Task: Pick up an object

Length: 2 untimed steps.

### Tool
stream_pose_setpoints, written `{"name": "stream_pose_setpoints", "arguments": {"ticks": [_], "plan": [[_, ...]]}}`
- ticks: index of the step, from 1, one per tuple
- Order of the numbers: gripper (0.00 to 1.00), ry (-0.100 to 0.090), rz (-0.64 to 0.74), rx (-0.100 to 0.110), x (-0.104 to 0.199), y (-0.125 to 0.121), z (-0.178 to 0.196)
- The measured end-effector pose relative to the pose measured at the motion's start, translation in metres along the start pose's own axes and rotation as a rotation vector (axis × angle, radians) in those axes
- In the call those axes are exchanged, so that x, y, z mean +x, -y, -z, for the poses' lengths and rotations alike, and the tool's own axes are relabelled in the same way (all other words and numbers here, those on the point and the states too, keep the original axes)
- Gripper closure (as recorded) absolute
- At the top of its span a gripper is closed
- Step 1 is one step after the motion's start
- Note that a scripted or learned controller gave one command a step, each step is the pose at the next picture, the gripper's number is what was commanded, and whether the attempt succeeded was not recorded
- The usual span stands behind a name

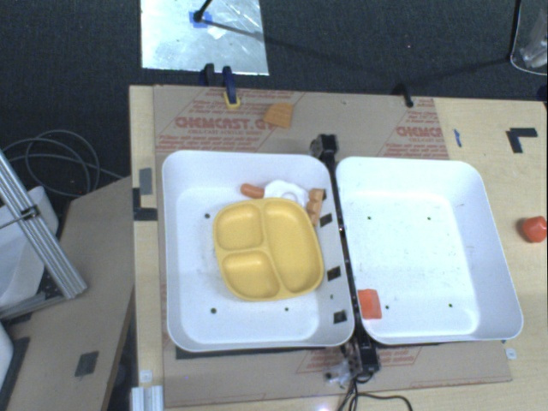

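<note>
Two white bins sit on the desk; a yellow tray and orange block lie unpicked, so the picking seems not yet begun.

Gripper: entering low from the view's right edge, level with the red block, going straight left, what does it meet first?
Probably the red block on the bench, then the right bin's rim; travel height is unclear, so it might pass above.
</note>
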State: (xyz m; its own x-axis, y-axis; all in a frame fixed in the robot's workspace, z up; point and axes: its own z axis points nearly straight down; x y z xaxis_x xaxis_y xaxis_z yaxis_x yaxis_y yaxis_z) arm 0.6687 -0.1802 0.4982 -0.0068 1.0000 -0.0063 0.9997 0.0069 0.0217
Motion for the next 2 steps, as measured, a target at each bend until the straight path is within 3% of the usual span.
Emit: {"name": "stream_pose_setpoints", "arguments": {"ticks": [1,2], "plan": [[1.0,-0.01,0.001,0.032,0.069,0.014,-0.252],[1.0,-0.006,-0.009,0.028,0.021,0.02,-0.42]]}}
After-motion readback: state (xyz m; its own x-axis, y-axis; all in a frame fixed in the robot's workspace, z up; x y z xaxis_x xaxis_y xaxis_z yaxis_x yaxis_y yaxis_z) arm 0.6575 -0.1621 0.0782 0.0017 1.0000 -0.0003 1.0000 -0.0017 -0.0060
